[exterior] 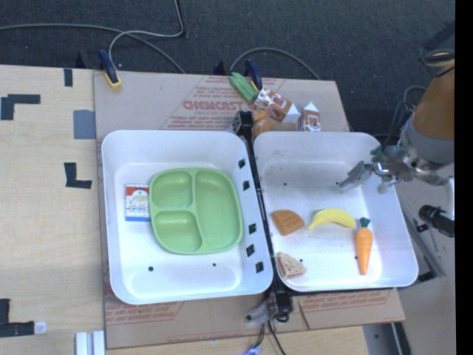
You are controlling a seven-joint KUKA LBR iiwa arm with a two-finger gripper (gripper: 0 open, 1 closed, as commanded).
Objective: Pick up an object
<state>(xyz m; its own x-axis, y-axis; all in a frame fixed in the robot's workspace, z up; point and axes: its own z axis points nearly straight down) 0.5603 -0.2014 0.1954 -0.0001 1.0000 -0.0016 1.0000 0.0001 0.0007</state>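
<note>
The right bin holds a yellow banana, an orange carrot, a brown slice of toast and a sandwich wedge. My gripper hangs over the bin's right side, above and to the right of the banana. It is open, one finger reaching left and the other down, with nothing between them. The grey arm with its orange band comes in from the right edge.
The left bin holds a green divided plate and a small printed box. Small cartons and a green clamp lie on the cardboard behind the bins. Cables run across the dark floor at the back.
</note>
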